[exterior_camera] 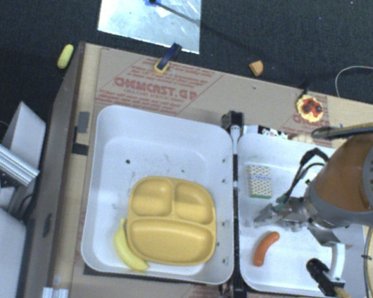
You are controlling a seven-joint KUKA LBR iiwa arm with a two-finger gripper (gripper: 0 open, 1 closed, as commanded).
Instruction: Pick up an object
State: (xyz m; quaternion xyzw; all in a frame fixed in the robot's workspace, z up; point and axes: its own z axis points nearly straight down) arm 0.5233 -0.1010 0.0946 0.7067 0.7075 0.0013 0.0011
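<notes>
Dark carpet surrounds the desk and its two white bins. Sausage (265, 248) lies in the right bin (277, 285), not yet lifted; jaws (276, 215) hover just above it, whether open or closed I cannot tell. Mesh sponge (259, 181) nearby; yellow tray (172, 221) and banana (127, 248) occupy the left bin (125, 134).

pincer (269, 213) low, arm (360, 179) from right

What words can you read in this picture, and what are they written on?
"CHEMCAST GP": big red letters on the brown board behind the left bin.
More red print repeats on that board near its edges, too small to read.
The small checked card in the right bin: too blurred to read.
</notes>
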